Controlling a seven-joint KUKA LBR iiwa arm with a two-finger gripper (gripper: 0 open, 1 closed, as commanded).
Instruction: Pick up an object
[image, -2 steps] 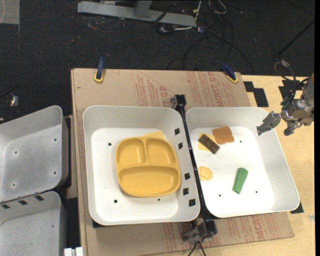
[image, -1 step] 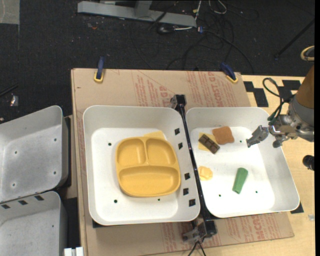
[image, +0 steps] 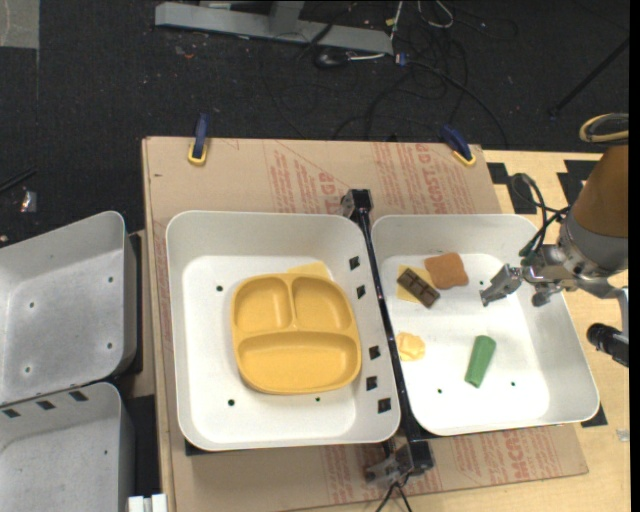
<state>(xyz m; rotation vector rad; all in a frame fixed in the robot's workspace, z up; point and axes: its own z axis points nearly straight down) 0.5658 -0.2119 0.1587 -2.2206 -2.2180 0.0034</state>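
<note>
Camera view gives you the two shallow white plastic bins on the cardboard-covered bench (image: 250, 170); the left-hand bin (image: 200, 400) sits well away from the gripper (image: 512, 284), the right-hand bin (image: 560, 400) lies directly under it. Far from the gripper, in the left-hand bin, you see a yellow plastic divided tray (image: 296, 334) with three compartments. The grey arm with its orange band (image: 603, 205) reaches in over the right-hand bin's far edge. You cannot tell from this angle whether the gripper is spread or pressed together, and nothing shows between its tips. Below it and slightly inward lies a green cylindrical block (image: 480, 361). Just beside it, toward the divider, rests an orange-brown rounded block (image: 446, 270), touching a dark brown rectangular bar (image: 418, 287). Farther off, near the divider, sits a small yellow lump (image: 411, 347).
</note>
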